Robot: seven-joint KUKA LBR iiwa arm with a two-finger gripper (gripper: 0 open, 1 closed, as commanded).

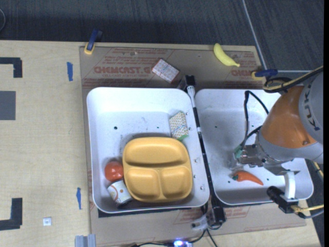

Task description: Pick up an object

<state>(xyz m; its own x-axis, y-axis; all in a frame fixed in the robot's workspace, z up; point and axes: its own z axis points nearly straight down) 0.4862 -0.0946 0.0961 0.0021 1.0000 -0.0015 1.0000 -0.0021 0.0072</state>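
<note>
Down in the right white bin [216, 138], a small orange carrot-shaped toy [248, 177] lies near the front wall, just below the gripper [245, 157], whose grasp I cannot tell. Beside it, the left white bin [103, 138] holds a yellow divided plastic tray [157, 169], a red ball [113, 170], a white-and-orange cup [119, 191] and a patterned packet [179, 124]. Behind both, brown cardboard [118, 68] reads "CHEMCAST", bearing a yellow banana [225, 55] and a speckled block [165, 70].

Arm [293, 125] hides its jaws; elbow cropped right.
</note>
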